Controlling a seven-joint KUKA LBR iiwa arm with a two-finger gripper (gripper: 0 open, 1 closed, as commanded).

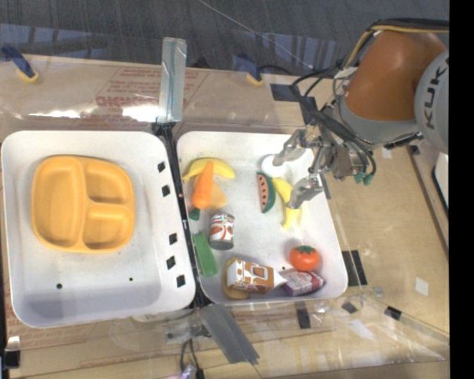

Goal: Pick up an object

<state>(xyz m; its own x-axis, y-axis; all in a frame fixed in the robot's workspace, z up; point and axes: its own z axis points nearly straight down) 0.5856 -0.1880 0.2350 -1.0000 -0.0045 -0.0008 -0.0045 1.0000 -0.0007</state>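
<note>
My gripper (291, 174) hangs over the upper right part of the right bin (245, 144), its two fingers spread apart and open. One fingertip (278, 157) is near the bin's far side. The other fingertip (302, 190) sits right beside a small yellow banana (287, 208), touching or nearly touching it. A watermelon slice (265, 193) lies just left of the banana. Nothing is held between the fingers.
The right bin also holds a second yellow banana (209, 166), a carrot (204, 188), a small can (221, 230), a green cucumber (205, 254), a carton (248, 279), a tomato (304, 257) and a purple packet (302, 283). A yellow divided tray (83, 202) lies in the left bin (31, 298).
</note>
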